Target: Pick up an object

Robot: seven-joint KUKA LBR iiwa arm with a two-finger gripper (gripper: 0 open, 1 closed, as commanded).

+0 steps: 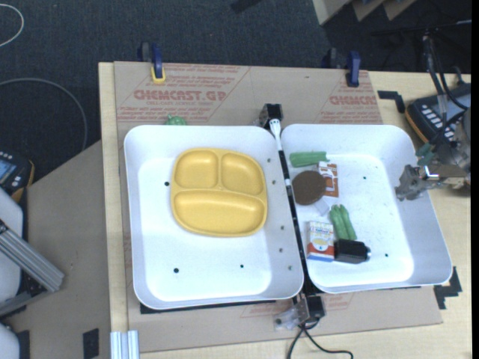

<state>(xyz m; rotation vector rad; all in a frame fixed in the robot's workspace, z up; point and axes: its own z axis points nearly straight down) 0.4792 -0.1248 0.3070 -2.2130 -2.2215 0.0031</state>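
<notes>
The right bin (374, 264) has a few small things in it, all on its left side. At the top lies a flat green piece (308, 158). Just below it is a brown round disc (307, 188), with a small orange and white packet (330, 180) touching its right side. Lower down is a green pod (343, 221). Next to the pod, on its left, is a little box (320, 241) with red, white and blue on it. A black block (351, 251) lies by the bottom of the pod, right beside the box.

The gripper (409, 186) is at the right edge of this bin, well apart from all those things. Nothing is seen between its fingers, and I cannot tell if they are wide or narrow.

The left bin (209, 271) has a yellow tray (219, 191) with three parts. Both bins sit on a brown board (112, 200).
</notes>
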